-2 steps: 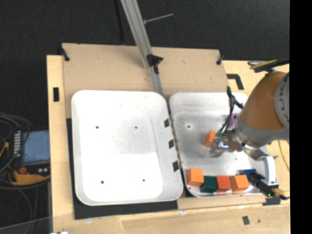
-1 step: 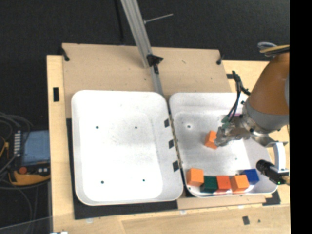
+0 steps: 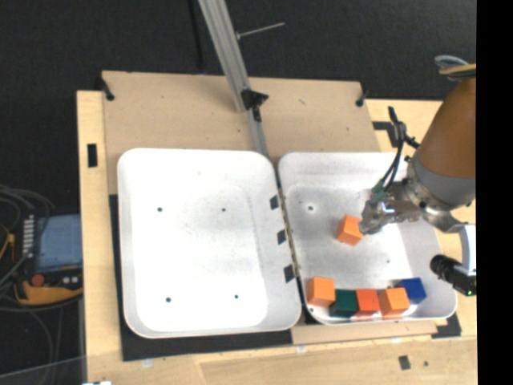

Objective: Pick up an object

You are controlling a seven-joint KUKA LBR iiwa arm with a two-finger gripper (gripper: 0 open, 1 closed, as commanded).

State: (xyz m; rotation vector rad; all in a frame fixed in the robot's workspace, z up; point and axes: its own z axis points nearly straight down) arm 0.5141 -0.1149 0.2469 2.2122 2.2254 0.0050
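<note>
A small orange block (image 3: pixel 349 230) sits tilted at the tip of my gripper (image 3: pixel 369 221), over the middle of the right white bin (image 3: pixel 321 175). The gripper reaches in from the right and is shut on this block, which sticks out to the lower left of the fingers. Along the right bin's front wall lies a row of blocks: an orange one (image 3: pixel 321 289), a dark green one (image 3: pixel 345 302), two more orange ones (image 3: pixel 368 301) (image 3: pixel 394 300) and a blue one (image 3: pixel 413 289).
The left white bin (image 3: pixel 200 239) lies beside the right one, with a ridge between them. A slanted metal rail (image 3: pixel 228 46) runs from the top down to the bins' rear join. A black fitting (image 3: pixel 449 269) sits at the right bin's right edge.
</note>
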